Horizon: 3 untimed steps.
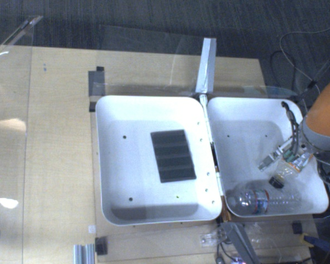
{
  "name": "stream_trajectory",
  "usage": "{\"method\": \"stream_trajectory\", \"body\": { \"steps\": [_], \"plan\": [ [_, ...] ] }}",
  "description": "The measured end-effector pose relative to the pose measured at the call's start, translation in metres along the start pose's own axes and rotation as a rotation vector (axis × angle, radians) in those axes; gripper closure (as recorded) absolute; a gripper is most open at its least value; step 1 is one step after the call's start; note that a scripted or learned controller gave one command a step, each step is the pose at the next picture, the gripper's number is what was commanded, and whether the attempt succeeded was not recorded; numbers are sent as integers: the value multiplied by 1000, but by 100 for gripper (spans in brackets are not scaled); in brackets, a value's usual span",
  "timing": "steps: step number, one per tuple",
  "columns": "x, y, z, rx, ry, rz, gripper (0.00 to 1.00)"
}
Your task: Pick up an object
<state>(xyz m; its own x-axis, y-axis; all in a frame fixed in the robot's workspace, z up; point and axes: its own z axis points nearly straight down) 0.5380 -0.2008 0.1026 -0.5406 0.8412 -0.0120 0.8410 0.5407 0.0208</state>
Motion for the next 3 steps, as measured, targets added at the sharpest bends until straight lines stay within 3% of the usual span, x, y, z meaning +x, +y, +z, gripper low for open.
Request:
{"method": "stream_trajectory", "body": {
  "steps": [1,2,3],
  "plan": [
    [20,-38,11,6,-1,-82,0],
    [5,82,-11,15,8,21,0],
    [-43,59,9,14,5,52,0]
  ]
}}
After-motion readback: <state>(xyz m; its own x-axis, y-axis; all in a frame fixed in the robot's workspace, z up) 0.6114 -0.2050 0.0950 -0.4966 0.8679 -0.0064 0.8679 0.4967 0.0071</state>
